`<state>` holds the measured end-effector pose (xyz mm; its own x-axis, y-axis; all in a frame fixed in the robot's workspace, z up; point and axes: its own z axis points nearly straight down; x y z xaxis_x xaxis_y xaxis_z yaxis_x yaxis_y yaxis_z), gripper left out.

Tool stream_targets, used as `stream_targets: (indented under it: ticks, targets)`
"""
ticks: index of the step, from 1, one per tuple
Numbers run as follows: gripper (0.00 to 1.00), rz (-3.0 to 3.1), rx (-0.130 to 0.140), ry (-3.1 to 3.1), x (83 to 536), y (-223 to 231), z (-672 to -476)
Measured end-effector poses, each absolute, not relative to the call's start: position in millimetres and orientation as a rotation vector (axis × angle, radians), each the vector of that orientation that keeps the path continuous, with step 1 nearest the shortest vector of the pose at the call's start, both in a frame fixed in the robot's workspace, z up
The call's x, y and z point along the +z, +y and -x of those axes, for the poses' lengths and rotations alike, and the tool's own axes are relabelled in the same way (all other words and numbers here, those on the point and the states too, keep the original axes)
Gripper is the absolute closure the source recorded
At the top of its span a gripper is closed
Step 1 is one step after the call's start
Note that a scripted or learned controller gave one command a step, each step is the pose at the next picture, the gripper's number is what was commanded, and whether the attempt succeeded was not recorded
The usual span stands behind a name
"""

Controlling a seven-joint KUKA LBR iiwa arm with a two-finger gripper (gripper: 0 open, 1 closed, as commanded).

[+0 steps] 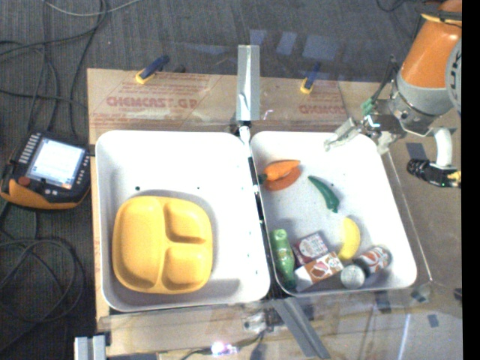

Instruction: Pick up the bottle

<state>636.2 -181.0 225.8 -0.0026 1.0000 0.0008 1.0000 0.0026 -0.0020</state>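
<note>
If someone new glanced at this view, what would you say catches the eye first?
Probably the big yellow divided plate lying in the left bin. Next, the colourful clutter along the right bin's near edge, including the green bottle and banana, with a carrot farther back. The gripper hovers over that bin's far right corner.

Green bottle [283, 252] lying flat (lengthwise along wall), right bin's front-left corner, beside small carton.

Yellow divided plate [163, 243] in left bin [112, 152], toward its front. Carrot [280, 172], green pepper [325, 193], banana [349, 238] in right bin [390, 201].
</note>
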Motion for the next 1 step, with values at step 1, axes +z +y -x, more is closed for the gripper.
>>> stream_targets:
  ticks: [1]
  targets:
    - [0.00, 1.968, 0.001, -2.445, 101.4, -184.0, -577.5]
